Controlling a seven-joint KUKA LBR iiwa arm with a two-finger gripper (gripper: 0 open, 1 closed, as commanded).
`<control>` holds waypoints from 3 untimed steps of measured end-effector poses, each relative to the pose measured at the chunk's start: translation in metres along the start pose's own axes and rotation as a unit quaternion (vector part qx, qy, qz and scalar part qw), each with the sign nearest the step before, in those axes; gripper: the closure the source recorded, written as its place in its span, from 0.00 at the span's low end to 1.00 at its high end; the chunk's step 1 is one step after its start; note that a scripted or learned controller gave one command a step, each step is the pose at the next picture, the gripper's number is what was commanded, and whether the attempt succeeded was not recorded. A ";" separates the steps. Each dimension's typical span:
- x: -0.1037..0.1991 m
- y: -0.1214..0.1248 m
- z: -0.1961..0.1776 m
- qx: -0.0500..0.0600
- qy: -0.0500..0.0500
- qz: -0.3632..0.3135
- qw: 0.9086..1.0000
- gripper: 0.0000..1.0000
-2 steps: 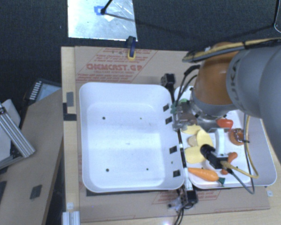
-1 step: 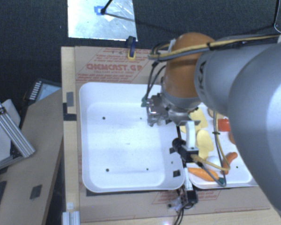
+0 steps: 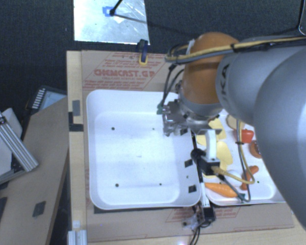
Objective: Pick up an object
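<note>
The end effector [image 3: 174, 120] hangs low over the far part of the shared rim between the two bins, just at the right wall of the left bin [image 3: 132, 157]. It is seen from above and behind the wrist, so I cannot tell whether it is apart or together, and nothing can be seen clamped in it. Above it sits the orange band [image 3: 209, 65], and the thick grey arm [image 3: 275, 121] sweeps in from the right and covers much of the right bin [image 3: 263, 188]. The things to pick lie in that right bin. A pale yellow piece [image 3: 222, 152] sits near the middle, just right of the rim. An orange carrot [image 3: 222, 189] lies near the front edge. A red piece [image 3: 247, 135] lies farther right, by the arm, and a smaller orange-red piece [image 3: 252, 170] lies between it and the carrot. The left bin's floor shows a few small dark dots. Both bins rest on a cardboard sheet [image 3: 117, 73] with red print, held at its far edge by a blue and yellow clamp [image 3: 142, 51] and lying on the table [image 3: 73, 86]. Beyond it lies a shiny sheet [image 3: 109, 11].
</note>
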State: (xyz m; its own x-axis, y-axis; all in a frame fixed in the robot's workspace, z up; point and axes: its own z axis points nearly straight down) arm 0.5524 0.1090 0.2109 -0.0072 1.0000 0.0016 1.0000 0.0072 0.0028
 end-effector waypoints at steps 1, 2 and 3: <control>0.026 0.017 -0.253 -0.009 0.002 0.000 1.000 1.00; -0.055 0.035 -0.235 0.000 -0.002 0.006 1.000 1.00; -0.142 0.036 -0.205 0.001 -0.002 0.008 1.000 1.00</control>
State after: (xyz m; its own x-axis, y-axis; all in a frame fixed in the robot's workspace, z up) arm 0.5887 -0.0331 0.4155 0.0080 1.0000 -0.0029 1.0000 -0.0080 0.0000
